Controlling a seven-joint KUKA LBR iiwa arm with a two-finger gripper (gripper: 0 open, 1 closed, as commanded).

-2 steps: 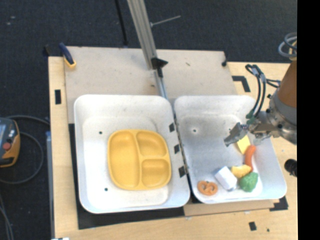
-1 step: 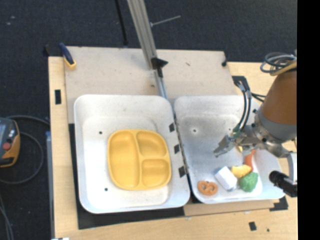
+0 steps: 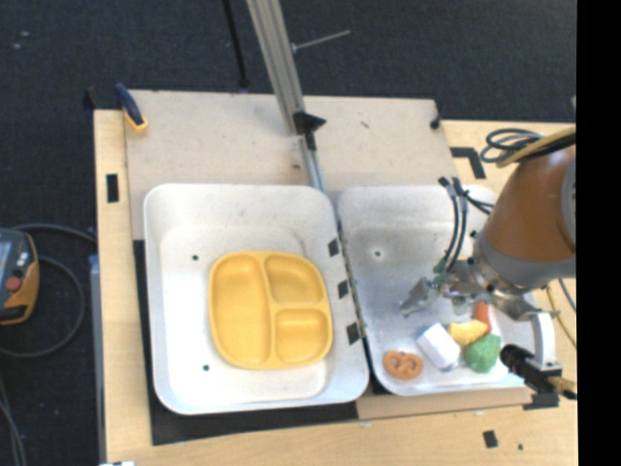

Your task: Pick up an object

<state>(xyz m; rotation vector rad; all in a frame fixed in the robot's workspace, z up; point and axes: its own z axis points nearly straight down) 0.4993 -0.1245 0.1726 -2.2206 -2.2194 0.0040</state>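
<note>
A yellow tray [image 3: 271, 309] with 3 compartments sits in the white left bin [image 3: 175, 231]. At 5 o'clock lie a brown pretzel [image 3: 402, 364], white block [image 3: 438, 346], green toy [image 3: 482, 353] and yellow piece [image 3: 468, 331].

In the right bin [image 3: 388, 231] I see a small bunch of things, all down in the near corner. There is a white block [image 3: 438, 346] that lies tilted. Just left of it sits a small orange-brown pretzel [image 3: 402, 364], flat on the floor close to the front rim. On the other side of the block there is a green lumpy thing [image 3: 482, 353], touching it or almost touching. Behind the green one is a yellow thing [image 3: 468, 331], and behind that a little bit of an orange-red thing [image 3: 481, 313] peeks out. They are all packed close together. I cannot tell what the yellow and orange-red ones are.
</note>
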